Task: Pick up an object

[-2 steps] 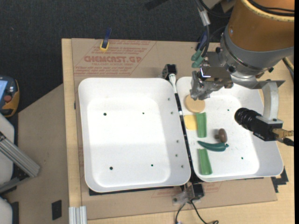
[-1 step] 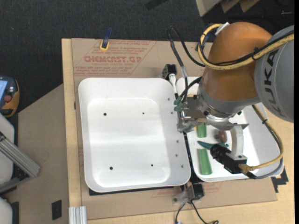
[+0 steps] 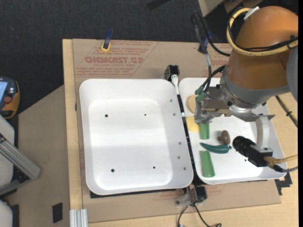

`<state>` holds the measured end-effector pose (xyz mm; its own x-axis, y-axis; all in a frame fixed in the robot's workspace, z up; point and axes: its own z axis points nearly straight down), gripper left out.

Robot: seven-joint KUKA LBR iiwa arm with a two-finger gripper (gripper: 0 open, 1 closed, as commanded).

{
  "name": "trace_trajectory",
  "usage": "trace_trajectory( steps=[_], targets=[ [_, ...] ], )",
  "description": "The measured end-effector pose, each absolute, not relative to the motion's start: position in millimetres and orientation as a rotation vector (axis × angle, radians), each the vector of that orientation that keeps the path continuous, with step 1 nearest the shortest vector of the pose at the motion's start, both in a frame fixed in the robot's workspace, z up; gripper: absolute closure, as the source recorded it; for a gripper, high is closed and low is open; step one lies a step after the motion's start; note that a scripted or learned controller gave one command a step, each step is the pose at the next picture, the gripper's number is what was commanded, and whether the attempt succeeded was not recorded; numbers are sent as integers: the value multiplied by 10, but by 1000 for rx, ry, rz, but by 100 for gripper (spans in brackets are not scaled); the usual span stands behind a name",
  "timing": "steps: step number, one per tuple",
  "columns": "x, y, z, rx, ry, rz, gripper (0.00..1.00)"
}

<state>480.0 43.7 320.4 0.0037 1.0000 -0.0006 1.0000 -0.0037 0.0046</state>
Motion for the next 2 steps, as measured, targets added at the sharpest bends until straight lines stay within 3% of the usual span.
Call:
trace_trajectory(
  steps=[1, 2],
  targets=[
    [4804, 444, 4201, 2214, 2217, 16, 100],
    [4796, 699, 4382, 2216, 2223, 6, 100]
  ],
)
